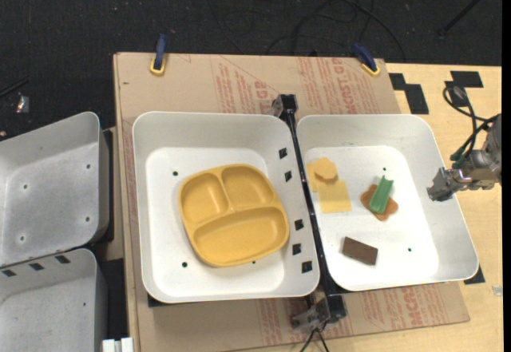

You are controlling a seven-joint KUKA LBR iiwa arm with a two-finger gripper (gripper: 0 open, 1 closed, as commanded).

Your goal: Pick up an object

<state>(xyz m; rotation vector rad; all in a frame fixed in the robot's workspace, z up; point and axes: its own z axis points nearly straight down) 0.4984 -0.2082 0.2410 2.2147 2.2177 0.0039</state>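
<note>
Gripper sits over the right white plastic bin's right rim; the upright-lying green block lies just left of it.

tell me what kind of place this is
Probably a robotics lab bench: two white bins side by side on a clamped board, loose cables on the dark floor, and a gripper at the right bin's edge.

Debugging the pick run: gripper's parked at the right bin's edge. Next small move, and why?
Probably move the gripper left over the green block. It sits at the right bin rim, apart from every object, and that block is the nearest.
</note>
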